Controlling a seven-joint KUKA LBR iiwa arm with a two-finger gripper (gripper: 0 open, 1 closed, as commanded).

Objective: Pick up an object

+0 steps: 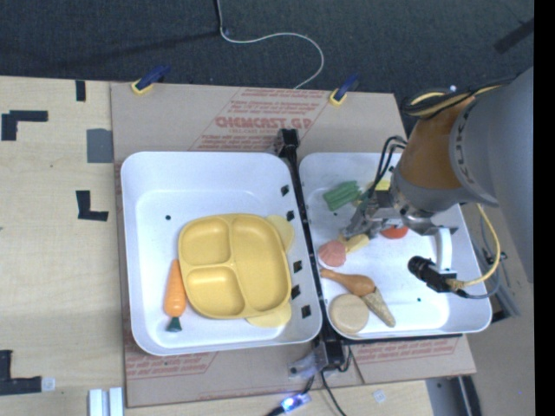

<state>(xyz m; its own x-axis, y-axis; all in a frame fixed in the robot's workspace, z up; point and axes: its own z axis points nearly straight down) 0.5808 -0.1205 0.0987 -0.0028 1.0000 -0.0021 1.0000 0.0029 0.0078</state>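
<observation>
A: What's in the left bin (143, 185)?

B: A yellow divided plate (232, 263), with an orange carrot (174, 291) lying just beside its left edge.

A: And the right bin (460, 319)?

B: A green piece (342, 194) near the top, a pink round piece (332, 253), a brown drumstick (349, 281), a tan cookie (349, 313) and a cone (380, 307) touching it.

A: The gripper (362, 225)?

B: Low inside the right bin, between the green piece and the pink one. Whether it's open or gripping anything, I cannot tell.
</observation>
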